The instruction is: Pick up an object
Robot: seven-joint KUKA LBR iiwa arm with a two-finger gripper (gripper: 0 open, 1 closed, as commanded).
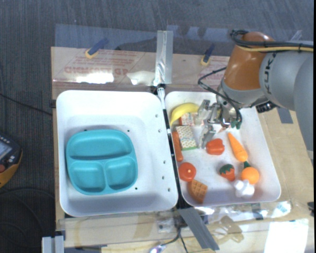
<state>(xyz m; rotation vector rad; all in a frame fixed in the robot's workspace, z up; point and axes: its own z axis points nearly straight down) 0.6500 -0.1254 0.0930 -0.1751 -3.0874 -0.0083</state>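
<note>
Fingers [207, 132] over red pepper [215, 147]

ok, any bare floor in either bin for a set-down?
Left bin: bare white strip between the teal divided plate and the centre wall, plus the back corners. Right bin: small patch between the tomato, red pepper and strawberry. Crowded at the back, where the gripper hangs over the banana and cracker.

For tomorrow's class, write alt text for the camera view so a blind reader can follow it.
A grey arm's gripper hangs low in the right bin among toy foods: a banana, carrot and tomato. The left bin holds a teal divided tray.
</note>
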